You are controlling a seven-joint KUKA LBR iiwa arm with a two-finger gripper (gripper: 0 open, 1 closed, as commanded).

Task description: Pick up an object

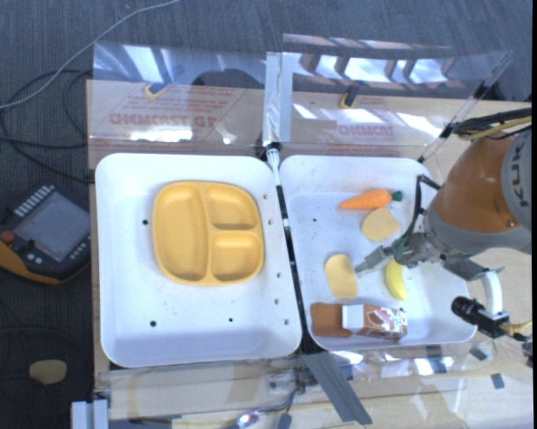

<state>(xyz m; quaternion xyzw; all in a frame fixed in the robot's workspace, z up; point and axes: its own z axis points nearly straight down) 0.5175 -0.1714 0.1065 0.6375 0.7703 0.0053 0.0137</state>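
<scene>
- Brown and white, the packet (359, 321) lies flat along the near edge of the right bin (308, 239); I judge it light and crinkly, and its low flat face gives my fingers little to bite on.
- Just behind it, a pale yellow slice (341, 275) lies flat near the bin's middle, and a small banana (394, 281) sits close to the right of it. Both look like smooth toy plastic to me: light, stiff, a bit slippery.
- I take the banana for the likeliest target, since the gripper (395, 254) hangs right over its far end. I would pinch it across the narrow middle, not along the curve.
- From my screen I cannot tell whether the fingers are apart or together; wrist and shadow blur them, and a grey bar juts left toward the slice.
- Further back sits a round pale piece (380, 225), partly crowded by the gripper, and beyond it a carrot (367, 200) near the far edge, well rounded and likely to roll.
- The arm's orange band (482, 190) covers the bin's right edge, so I cannot see what lies beneath it.
- The left bin (125, 311) carries a yellow divided tray (209, 231).
</scene>
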